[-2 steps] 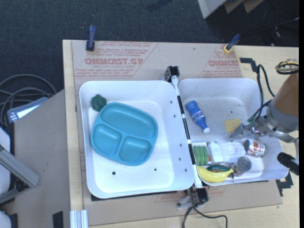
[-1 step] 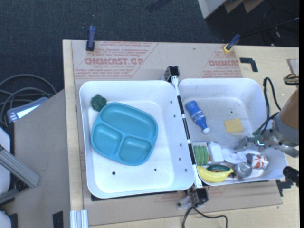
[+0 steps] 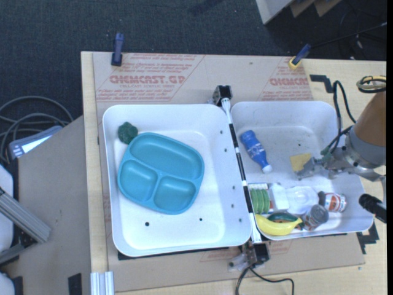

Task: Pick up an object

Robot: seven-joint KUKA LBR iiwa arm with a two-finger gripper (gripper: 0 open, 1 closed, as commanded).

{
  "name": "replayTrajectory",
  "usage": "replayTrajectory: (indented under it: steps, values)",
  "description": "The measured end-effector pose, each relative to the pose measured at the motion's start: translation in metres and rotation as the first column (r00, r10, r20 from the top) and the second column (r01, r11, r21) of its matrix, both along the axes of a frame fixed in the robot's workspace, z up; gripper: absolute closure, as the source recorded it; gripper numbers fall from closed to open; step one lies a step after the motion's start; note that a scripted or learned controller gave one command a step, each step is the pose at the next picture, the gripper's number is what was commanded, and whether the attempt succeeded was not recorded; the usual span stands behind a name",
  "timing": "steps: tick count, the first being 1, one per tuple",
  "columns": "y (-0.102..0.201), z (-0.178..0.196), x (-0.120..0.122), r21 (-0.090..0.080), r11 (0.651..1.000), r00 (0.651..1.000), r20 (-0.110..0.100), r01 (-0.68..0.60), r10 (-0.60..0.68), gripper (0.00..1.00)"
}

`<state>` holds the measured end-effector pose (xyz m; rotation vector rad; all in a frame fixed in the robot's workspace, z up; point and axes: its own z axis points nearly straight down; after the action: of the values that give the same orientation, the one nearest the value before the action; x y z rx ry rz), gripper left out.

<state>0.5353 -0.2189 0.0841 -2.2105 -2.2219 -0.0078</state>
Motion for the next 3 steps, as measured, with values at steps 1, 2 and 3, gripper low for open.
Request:
replayTrajectory:
  steps: [1,2,3]
  values:
    - [0.004,0.001,0.133,0.008,1.0,1.0,-0.005,-0.001,0.001,0.0]
    - [0.014,0.001,0.069,-0.009,1.0,1.0,0.001,0.005,-0.005,0.0]
    - [0.014,0.011,0.07,-0.01,1.0,1.0,0.004,0.005,-0.005,1.0]
